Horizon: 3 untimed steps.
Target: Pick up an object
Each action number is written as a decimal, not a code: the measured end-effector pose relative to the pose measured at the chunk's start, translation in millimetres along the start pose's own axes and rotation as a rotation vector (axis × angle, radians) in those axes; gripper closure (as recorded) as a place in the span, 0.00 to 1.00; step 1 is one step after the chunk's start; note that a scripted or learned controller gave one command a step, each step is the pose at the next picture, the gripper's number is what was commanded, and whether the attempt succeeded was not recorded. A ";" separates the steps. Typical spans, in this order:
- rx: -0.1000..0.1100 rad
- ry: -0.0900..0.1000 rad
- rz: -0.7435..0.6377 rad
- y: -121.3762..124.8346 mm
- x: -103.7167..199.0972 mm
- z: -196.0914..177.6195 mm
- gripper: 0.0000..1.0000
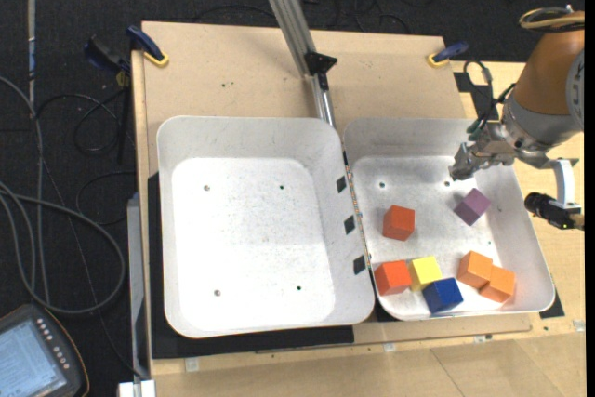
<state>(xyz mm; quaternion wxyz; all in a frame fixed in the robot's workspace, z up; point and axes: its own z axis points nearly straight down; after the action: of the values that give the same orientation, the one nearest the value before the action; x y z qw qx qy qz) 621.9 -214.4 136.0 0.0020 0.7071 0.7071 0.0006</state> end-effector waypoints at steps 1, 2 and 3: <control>-0.003 -0.001 0.001 -1.8 -2.6 -44.1 1.00; -0.006 -0.002 -0.002 -1.0 -6.2 -108.5 1.00; 0.000 0.000 -0.002 -0.1 -6.3 -116.8 1.00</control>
<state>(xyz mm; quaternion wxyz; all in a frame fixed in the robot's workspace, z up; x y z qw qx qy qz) 621.4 -220.4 252.8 0.0020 0.7064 0.7078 0.0008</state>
